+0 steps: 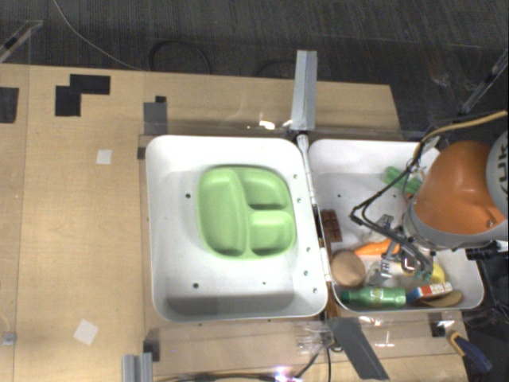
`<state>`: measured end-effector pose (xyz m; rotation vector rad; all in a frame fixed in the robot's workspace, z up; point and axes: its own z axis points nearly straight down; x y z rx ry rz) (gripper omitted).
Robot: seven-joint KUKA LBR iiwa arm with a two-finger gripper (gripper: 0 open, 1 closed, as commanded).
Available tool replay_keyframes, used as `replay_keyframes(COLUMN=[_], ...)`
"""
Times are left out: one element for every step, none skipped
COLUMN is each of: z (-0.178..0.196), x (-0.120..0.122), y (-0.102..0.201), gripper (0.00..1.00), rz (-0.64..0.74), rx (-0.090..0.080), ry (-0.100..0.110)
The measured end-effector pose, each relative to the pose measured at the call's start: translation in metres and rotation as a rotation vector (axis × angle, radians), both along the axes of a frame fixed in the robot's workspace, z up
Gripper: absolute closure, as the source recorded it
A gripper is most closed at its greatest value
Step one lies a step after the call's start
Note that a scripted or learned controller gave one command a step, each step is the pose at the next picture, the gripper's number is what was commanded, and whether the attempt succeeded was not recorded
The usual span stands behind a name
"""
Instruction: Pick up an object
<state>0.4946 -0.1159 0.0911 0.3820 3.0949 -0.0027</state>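
Note:
In the right bin (350, 165), near its front wall, lie a tan round block (347, 268), an orange carrot-like piece (372, 250), a green bottle on its side (374, 296), and a yellow-and-red item (433, 290). A green leafy piece (400, 177) sits toward the back. The arm's orange band (457, 189) hangs over the bin's right side. My gripper (395, 263) is low among the front objects, right of the tan block and above the green bottle. Its metal parts blend with the clutter.
The left bin (167, 213) holds a green divided plate (245, 210). A small brown piece (332, 228) lies by the divider between the bins. A black cable (374, 205) loops from the wrist over the right bin. A metal post (304, 90) stands behind the bins.

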Motion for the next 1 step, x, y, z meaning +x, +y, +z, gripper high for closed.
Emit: replay_keyframes(z=[-0.0004], x=[-0.0001], y=[-0.0651], gripper=[0.0], rz=[0.259], rx=[-0.006], ry=[0.001])
